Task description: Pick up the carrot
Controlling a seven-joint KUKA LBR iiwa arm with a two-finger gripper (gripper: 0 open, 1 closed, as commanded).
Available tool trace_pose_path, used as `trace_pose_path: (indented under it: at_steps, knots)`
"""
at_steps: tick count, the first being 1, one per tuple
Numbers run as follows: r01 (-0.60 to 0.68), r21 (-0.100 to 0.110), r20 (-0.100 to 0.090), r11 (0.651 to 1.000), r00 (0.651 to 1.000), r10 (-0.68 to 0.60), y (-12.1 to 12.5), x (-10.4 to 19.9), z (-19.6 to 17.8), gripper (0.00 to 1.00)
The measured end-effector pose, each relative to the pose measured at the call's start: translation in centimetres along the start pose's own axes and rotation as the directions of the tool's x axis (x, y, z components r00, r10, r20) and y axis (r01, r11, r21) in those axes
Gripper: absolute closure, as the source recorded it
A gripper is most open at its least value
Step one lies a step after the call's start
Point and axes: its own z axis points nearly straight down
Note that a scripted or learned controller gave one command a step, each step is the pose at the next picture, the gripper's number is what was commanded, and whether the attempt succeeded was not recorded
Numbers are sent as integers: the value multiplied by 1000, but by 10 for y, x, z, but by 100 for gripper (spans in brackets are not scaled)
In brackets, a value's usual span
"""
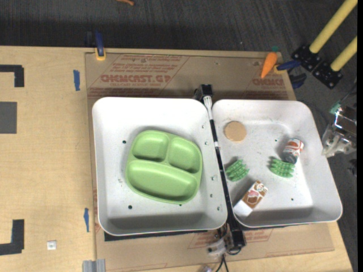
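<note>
The carrot (268, 65) is small and orange with a green top. It lies on the cardboard-covered bench behind the right bin (323, 177), near that bin's far edge and outside both bins. My gripper (336, 136) is at the view's right edge, just beyond the right bin's right rim, well to the right of the carrot and nearer the front. Nothing shows held in it.
The right bin holds a tan round disc (235, 131), two green ridged pieces (237, 170) (281, 167), a small can (292, 149) and a small carton (253, 196). A green divided plate (164, 165) fills the left bin (108, 152). Blue clamps (295, 67) and yellow poles (334, 21) stand beside the carrot.
</note>
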Motion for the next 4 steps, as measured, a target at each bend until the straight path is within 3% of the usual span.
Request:
trace_pose_path:
  at_steps: [1, 2, 3, 4]
  knots:
    - [-197, 1, 0, 980, 980, 197, -37, 45, -5, 100]
    - [-196, 0, -1, 981, 981, 196, -37, 45, -15, 100]
    - [-161, 1, 0, 987, 987, 161, -101, 133, -25, 100]
    - [290, 0, 0, 957, 957, -290, -94, 82, 45, 100]
